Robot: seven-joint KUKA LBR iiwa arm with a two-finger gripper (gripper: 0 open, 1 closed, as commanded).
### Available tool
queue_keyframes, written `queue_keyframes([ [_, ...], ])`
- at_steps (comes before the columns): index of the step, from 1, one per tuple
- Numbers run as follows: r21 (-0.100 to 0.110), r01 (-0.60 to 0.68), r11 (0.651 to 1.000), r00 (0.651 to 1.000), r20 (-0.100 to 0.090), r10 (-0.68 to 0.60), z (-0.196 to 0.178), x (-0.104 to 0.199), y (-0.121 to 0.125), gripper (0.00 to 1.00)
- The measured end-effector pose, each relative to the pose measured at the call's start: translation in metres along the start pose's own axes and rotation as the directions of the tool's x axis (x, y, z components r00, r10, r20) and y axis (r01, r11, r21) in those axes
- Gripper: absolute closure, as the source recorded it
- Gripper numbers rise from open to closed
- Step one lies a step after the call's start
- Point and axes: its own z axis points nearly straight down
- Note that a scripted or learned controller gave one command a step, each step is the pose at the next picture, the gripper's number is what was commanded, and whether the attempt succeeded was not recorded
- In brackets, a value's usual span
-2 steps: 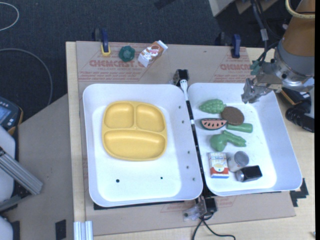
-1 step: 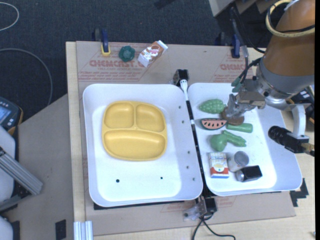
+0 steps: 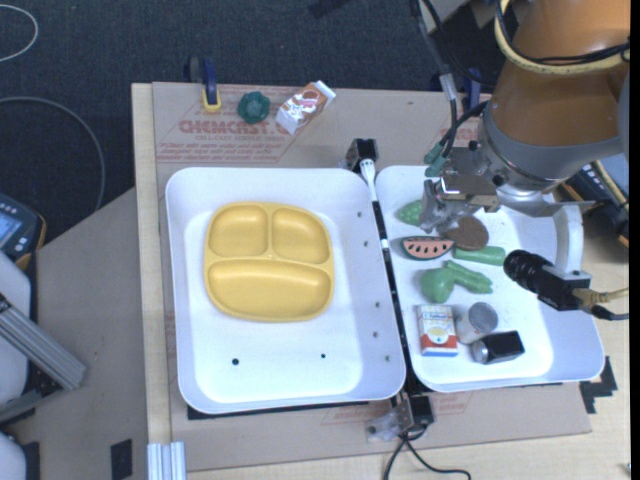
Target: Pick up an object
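My gripper [image 3: 437,214] hangs low over the back left part of the right bin [image 3: 570,353]. Just left of it lies a green leafy toy [image 3: 410,211], and just below it a watermelon slice [image 3: 428,246]. A brown disc [image 3: 470,234] lies to its right. Further forward are a green bean-like piece [image 3: 478,255], a green pepper-like toy [image 3: 450,282], a small red and white carton [image 3: 437,329], a grey cylinder [image 3: 483,317] and a black block [image 3: 498,347]. I see nothing lifted by the gripper.
The left bin [image 3: 195,358] holds a yellow divided plate [image 3: 268,261]. Behind the bins, on the cardboard, lie a green round thing [image 3: 254,105], a small carton [image 3: 304,106] and a blue and yellow clamp [image 3: 209,83]. The arm's big orange body fills the upper right.
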Motion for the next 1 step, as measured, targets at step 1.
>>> queue_keyframes([
  [1, 0.001, -0.001, 1.0, 1.0, 0.0, 0.001, -0.0464, 0.0524, -0.0326, 1.0],
])
